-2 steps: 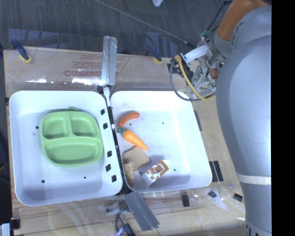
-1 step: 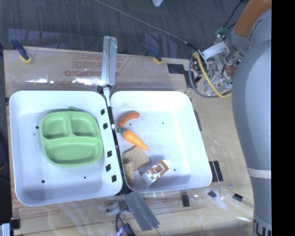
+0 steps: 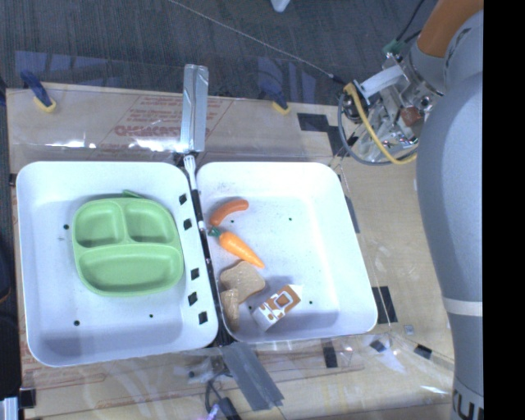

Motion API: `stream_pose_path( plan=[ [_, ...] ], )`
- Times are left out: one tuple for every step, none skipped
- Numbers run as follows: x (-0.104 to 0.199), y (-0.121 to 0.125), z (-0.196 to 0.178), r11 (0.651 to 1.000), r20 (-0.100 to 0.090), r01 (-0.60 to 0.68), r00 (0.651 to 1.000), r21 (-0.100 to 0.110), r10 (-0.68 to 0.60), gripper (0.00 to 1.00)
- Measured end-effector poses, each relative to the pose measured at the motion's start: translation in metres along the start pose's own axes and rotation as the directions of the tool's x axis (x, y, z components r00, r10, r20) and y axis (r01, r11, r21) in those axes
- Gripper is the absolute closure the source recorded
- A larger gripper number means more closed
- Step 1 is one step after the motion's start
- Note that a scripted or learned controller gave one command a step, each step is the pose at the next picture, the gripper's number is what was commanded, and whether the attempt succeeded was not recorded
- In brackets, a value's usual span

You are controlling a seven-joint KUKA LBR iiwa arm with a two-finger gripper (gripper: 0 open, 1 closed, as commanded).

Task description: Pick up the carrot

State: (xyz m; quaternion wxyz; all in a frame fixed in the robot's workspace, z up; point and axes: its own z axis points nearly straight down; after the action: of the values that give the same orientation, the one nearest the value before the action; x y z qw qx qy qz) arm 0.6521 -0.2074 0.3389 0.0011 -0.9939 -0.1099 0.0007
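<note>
Carrot [image 3: 239, 244]: lies in the right bin [image 3: 328, 238], close to its left wall, at the centre of the frame. The orange body slants down to the right; the green stub end points toward the upper left. Nothing grips it.

Sausage [image 3: 228, 210]: orange-red and curved, just above the carrot in the same bin, near it but apart.

Bread slice [image 3: 238, 289]: tan, below the carrot in the lower left part of the right bin, its upper edge close to the carrot's tip.

Carton [image 3: 276, 305]: small white box with an orange and brown print, lying tilted against the right side of the bread slice, near the bin's lower wall.

Left bin [image 3: 41, 271]: holds a green divided plate [image 3: 128, 246] with three compartments, set in its upper middle area.

Arm [image 3: 455, 189]: grey, large along the right side of the frame, with the orange band [image 3: 447, 20] at the upper right corner.

Gripper [image 3: 385, 115]: at the upper right of the frame, above the tabletop [image 3: 394, 246] outside the right bin's upper right corner, well apart from the carrot. Yellow and black cabling loops around it.

Fingers: state cannot be told; the wrist hardware and cables appear to cover them.
</note>
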Motion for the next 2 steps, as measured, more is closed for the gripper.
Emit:
stream_pose_path(
  plan=[
    [-0.0020,-0.0006,0.0382,0.999,0.005,0.033,0.999,0.004,-0.033,1.00],
    [-0.0018,-0.0003,0.0347,1.000,0.004,-0.006,1.000,0.002,0.006,1.00]
  ],
)
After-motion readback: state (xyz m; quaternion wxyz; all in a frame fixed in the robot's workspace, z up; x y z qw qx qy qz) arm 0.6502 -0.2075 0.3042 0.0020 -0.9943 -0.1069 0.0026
